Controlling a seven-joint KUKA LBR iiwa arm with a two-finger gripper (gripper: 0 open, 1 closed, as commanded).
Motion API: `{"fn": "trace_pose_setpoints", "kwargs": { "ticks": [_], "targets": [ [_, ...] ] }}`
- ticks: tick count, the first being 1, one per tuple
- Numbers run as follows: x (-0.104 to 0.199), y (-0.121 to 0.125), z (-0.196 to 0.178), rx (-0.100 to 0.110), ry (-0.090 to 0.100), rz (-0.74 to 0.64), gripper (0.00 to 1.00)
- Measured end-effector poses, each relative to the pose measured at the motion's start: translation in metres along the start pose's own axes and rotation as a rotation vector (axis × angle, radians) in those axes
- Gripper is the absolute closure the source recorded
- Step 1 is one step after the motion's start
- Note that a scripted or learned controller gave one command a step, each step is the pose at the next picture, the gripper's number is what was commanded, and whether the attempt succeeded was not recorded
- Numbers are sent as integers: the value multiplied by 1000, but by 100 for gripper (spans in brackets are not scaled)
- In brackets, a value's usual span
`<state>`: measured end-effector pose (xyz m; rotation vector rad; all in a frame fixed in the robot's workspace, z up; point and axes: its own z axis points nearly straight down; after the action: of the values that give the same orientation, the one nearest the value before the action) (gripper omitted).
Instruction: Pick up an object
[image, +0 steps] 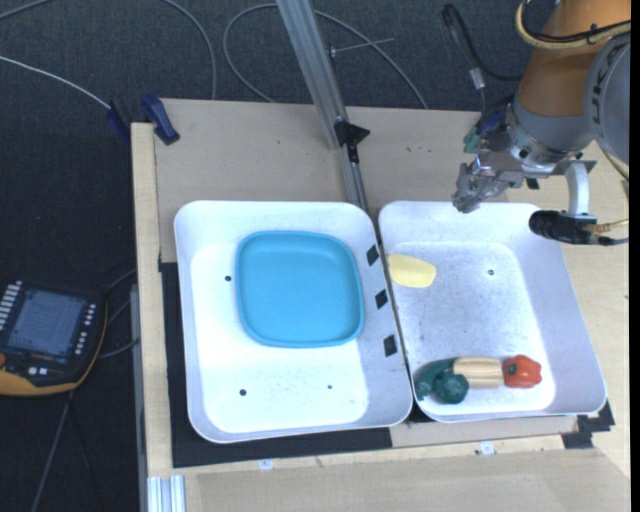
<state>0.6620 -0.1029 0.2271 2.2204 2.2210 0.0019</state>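
My gripper (470, 197) hangs over the far rim of the right bin (560, 300), high above the bin floor, with nothing seen between its fingers. A yellow lemon-shaped piece (411, 271) lies at the right bin's far left, below and left of the gripper. Along the near wall of that bin sit a dark green object (443, 384), a tan cylinder (479, 372) and a red tomato-like piece (521, 371) in a row. A blue plate (299, 288) rests in the left bin (205, 330).
A slanted metal post (325, 90) rises behind the bins, near the gap between them. A black cable end (558, 226) juts over the right bin's far right rim. A handheld control pad (45, 335) lies off the bench at left.
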Motion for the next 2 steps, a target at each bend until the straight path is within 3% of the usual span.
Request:
{"fn": "trace_pose_setpoints", "kwargs": {
  "ticks": [1, 2],
  "targets": [
    [41, -37, -5, 0, 1, -3, 100],
    [93, -59, -11, 1, 2, -4, 100]
  ]
}}
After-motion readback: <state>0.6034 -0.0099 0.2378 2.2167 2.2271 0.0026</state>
